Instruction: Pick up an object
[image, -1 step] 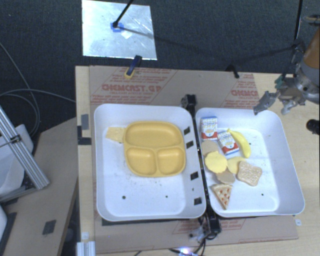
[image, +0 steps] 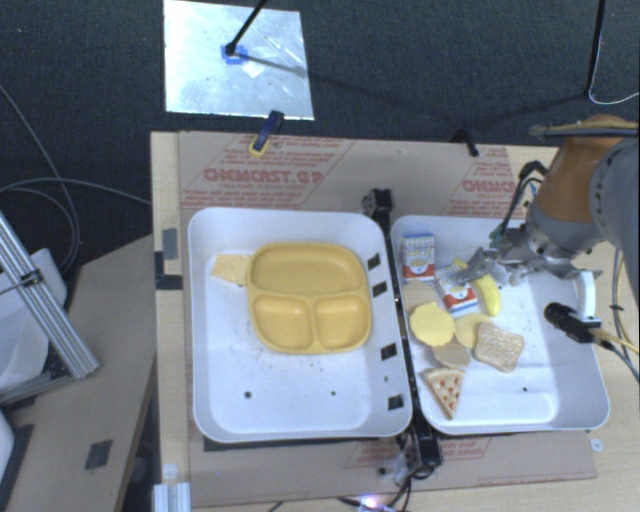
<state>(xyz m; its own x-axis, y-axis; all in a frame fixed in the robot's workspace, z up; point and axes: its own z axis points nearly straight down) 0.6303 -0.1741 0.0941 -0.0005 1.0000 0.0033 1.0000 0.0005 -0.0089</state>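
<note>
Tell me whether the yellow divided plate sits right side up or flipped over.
Right side up: the yellow divided plate in the left bin shows its three hollow compartments facing the camera.

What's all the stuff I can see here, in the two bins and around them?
bins: 2, white, side by side on the bench; left, right
tray: 1, yellow, three compartments, in the left bin
cheese slice: 1, pale yellow, left bin, at the tray's left edge
milk carton: 1, white and blue, top of the right bin
small box: 1, red and white, right bin, below the claw
banana: 1, yellow, right bin
round piece: 1, yellow, right bin
toast: 1, tan, right bin
pizza slice: 1, orange, right bin's lower part
arm: 1, grey and orange, from the right
claw: 1, over the right bin
</note>
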